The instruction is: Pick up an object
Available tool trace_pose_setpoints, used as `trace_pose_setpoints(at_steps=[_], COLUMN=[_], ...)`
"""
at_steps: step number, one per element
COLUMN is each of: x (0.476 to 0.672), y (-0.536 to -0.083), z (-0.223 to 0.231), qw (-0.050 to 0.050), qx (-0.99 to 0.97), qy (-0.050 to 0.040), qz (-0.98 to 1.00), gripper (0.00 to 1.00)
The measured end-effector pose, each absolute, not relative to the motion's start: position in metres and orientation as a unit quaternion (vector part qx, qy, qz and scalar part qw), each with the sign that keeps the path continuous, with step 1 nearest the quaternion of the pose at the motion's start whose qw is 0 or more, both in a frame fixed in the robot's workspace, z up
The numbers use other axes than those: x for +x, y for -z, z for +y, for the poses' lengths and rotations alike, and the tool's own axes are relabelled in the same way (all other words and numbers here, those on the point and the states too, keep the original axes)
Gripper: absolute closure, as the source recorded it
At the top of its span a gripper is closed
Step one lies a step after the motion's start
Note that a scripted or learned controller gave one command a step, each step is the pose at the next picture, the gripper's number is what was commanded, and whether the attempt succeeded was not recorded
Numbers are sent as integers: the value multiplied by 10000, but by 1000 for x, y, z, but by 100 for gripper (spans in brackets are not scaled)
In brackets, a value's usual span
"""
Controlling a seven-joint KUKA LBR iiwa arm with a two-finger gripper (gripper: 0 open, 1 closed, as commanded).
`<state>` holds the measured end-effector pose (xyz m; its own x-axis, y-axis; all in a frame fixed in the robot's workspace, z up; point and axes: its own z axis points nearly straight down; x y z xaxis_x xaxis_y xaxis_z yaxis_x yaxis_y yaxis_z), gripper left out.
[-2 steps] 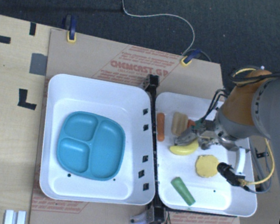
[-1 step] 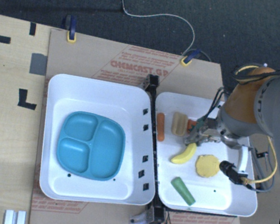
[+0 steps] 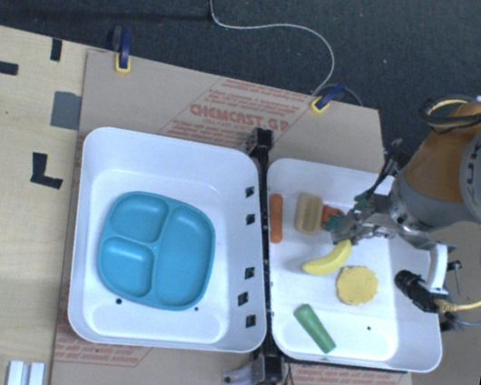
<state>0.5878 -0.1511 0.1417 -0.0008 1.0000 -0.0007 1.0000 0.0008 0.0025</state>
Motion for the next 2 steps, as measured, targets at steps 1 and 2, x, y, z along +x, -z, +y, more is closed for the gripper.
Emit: trace_pose_setpoints(at_steps=[1, 2], x=[590, 599], y=[-190, -251], z=[-160, -160], qw=[18, 25], qx=[7068, 7063], qy=[-7, -14], qz=[7075, 7080], gripper=[100, 100])
